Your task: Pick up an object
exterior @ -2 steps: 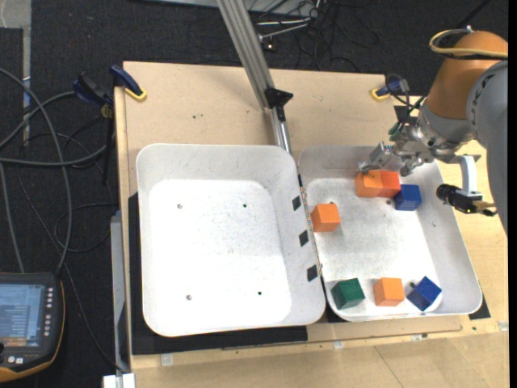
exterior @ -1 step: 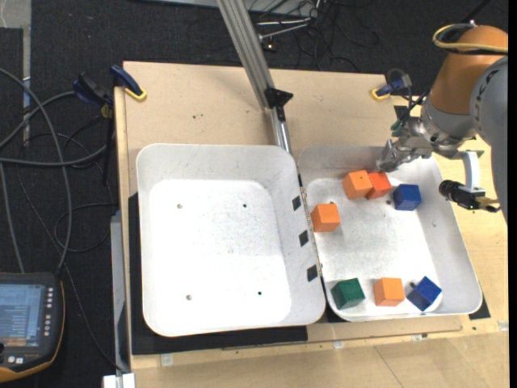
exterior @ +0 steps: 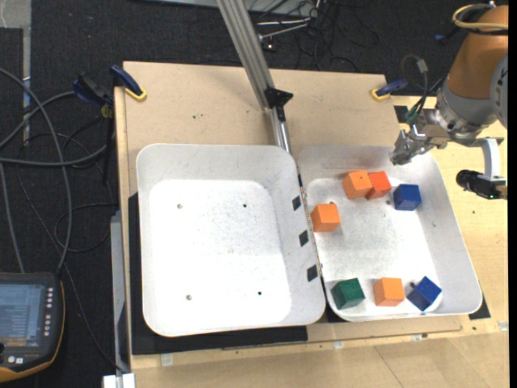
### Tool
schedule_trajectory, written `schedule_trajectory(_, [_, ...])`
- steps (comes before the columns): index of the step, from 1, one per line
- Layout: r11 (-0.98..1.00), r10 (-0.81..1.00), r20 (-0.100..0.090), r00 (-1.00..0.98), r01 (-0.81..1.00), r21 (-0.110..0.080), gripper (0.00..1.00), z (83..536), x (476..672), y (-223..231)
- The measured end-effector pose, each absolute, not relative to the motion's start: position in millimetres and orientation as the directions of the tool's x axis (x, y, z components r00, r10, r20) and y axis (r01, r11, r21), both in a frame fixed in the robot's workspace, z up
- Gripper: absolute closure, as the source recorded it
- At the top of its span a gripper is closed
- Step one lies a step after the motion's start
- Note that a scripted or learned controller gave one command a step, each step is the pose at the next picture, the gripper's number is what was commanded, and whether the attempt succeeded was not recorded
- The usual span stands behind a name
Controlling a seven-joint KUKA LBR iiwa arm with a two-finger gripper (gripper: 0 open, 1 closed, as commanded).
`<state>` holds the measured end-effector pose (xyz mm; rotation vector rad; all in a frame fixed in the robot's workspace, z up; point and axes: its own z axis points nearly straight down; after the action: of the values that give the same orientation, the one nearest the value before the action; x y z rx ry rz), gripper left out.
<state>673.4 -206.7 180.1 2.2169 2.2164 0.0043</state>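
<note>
Gripper [exterior: 401, 153], finger state impossible to tell, hovers at one o'clock of blue cube [exterior: 406, 196]: likely light, rigid, best pinched across flat sides.

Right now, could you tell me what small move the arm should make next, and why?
Probably lower the tool toward the blue block just below it in the picture. The tool hangs over the right bin's far edge, and that block looks nearest, with room around it.

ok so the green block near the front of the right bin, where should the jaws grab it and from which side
Probably from straight above, closing on two opposite flat side faces of the green block. It sits close to the right bin's near-left wall, so a side approach looks cramped; the orange block beside it stands apart, leaving room there.
</note>
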Motion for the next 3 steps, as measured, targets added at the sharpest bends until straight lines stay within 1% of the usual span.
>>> schedule_trajectory(1, [0.002, 1.000, -0.003, -0.002, 1.000, 0.008, 1.00, 234.7, 675.0, -207.0])
schedule_trajectory(2, [0.007, 1.000, 0.002, -0.007, 1.000, 0.001, 1.00, 245.9, 674.0, -151.9])
schedule_trajectory(3, [0.007, 1.000, 0.002, -0.007, 1.000, -0.001, 1.00, 239.2, 676.1, -106.5])
